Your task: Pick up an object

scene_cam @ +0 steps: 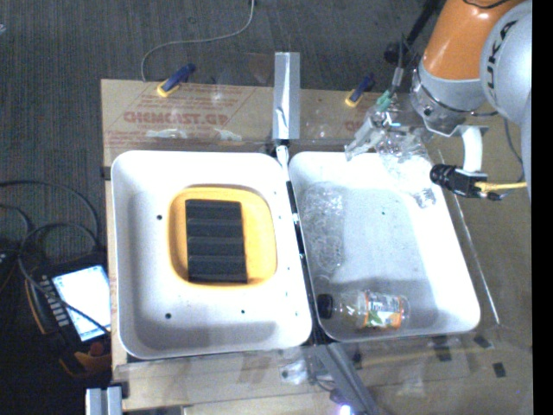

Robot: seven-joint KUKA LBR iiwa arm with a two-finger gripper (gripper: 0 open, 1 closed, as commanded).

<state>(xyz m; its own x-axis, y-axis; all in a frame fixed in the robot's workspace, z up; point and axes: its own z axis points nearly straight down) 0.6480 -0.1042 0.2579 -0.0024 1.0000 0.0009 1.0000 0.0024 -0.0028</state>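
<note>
My gripper (pixel 390 133) hangs over the far rim of the right bin (pixel 456 271), below the arm's orange band. Clear, glinting plastic (pixel 366 142) shows right at the gripper, and whether it is held is unclear. At the right bin's near edge, a clear plastic bottle (pixel 373 309) with an orange and green label and a black cap lies on its side. A crumpled clear plastic piece (pixel 321 219) rests along that bin's left wall. In the left bin (pixel 130 258) lies a yellow pad with a black ridged top (pixel 221 236).
A small clear scrap (pixel 423 197) lies in the right bin near its far right corner. A metal post (pixel 286 93) stands behind the seam between the bins. Two blue and yellow clamps (pixel 175 79) (pixel 360 91) hold the cardboard backing. Left of the bench lies a tablet (pixel 78 296).
</note>
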